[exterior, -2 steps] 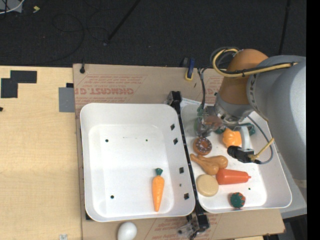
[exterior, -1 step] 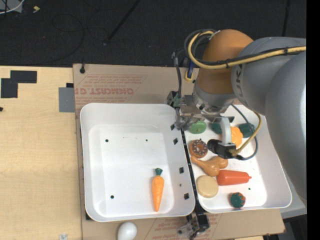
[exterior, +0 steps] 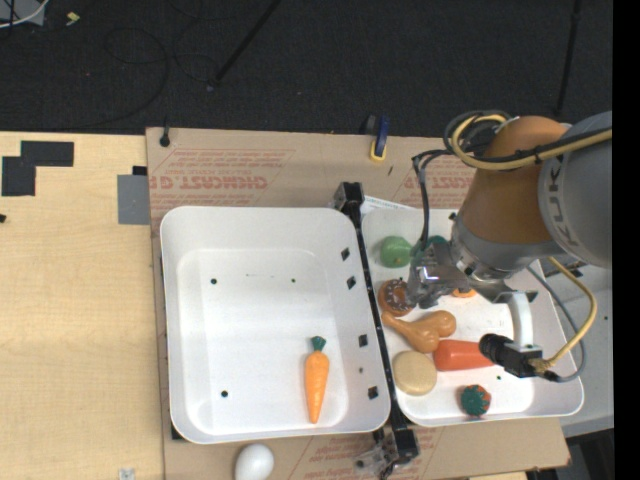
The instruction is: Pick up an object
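White egg (exterior: 254,461) sits at the bottom edge of the frame on the worktop (exterior: 70,348), just outside the left bin (exterior: 190,258). Left bin holds one carrot (exterior: 316,380), lower right part, lying roughly upright in the frame. Right bin (exterior: 560,393) holds the clutter: green ball (exterior: 395,251) at the top, tan squash-shaped piece (exterior: 425,327) mid, cream round piece (exterior: 414,373) just below it, red piece (exterior: 462,355) beside that, small red-green strawberry-like item (exterior: 475,399) near the lower rim. Arm comes in from the right, jaws (exterior: 425,280) low over the right bin between the green ball and the squash piece. Jaw state: cannot tell, wrist body blocks them.
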Tool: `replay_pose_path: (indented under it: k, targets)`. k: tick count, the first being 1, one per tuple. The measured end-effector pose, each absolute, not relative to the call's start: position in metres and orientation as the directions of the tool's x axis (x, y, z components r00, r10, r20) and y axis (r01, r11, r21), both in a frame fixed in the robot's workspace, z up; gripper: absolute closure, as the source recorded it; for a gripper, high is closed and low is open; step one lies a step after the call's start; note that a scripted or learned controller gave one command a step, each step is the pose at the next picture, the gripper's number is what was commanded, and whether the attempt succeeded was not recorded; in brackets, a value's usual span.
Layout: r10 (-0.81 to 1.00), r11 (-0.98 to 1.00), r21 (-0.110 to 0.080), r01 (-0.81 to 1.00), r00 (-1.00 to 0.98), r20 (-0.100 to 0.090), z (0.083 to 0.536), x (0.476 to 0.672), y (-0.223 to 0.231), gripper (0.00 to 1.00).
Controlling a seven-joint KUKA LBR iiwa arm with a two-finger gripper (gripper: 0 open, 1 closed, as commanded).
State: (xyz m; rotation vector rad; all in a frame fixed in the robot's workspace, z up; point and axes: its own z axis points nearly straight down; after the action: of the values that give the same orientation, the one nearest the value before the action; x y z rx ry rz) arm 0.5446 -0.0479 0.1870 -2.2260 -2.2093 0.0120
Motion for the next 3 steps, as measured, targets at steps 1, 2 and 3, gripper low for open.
replay_pose_path:
  k: [1, 2, 3]
  targets:
    - [1.0, -0.004, 0.001, 1.0, 0.004, 0.003, 0.117, 0.516, -0.092, 1.0]
    - [1.0, 0.004, 0.007, 1.0, -0.004, -0.001, 0.091, 0.579, -0.115, 1.0]
    - [1.0, 0.006, -0.023, 1.0, -0.006, 0.003, 0.109, 0.642, -0.086, 1.0]
